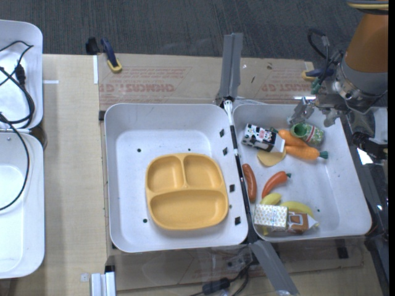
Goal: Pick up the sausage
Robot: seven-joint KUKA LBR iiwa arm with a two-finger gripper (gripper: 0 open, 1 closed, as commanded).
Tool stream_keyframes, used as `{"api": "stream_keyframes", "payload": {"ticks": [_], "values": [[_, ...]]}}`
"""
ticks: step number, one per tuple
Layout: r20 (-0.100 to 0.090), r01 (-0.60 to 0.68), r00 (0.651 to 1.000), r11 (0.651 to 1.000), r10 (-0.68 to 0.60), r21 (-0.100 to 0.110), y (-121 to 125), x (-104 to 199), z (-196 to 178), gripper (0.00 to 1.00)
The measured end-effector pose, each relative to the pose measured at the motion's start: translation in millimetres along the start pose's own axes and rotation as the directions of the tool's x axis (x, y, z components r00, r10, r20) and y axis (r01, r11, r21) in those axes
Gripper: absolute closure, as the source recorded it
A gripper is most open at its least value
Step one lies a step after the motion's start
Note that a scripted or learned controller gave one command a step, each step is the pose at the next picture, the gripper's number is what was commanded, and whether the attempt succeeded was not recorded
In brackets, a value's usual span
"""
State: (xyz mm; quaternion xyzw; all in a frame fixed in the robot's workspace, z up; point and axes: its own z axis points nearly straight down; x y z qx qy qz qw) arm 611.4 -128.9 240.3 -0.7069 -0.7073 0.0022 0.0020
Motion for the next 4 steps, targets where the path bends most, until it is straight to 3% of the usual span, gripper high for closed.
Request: {"api": "stream_keyframes", "payload": {"ticks": [1, 2, 3, 4], "values": [[0.000, -0.102, 0.995, 0.995, 0.102, 0.001, -65, 35, 85, 0.00], [-0.001, -0.095, 0.996, 0.996, 0.095, 0.000, -68, 17, 152, 0.00], [-0.001, -0.098, 0.995, 0.995, 0.098, 0.003, -68, 16, 145, 1.00], [-0.001, -0.098, 0.995, 0.995, 0.098, 0.004, -68, 16, 145, 0.00]]}}
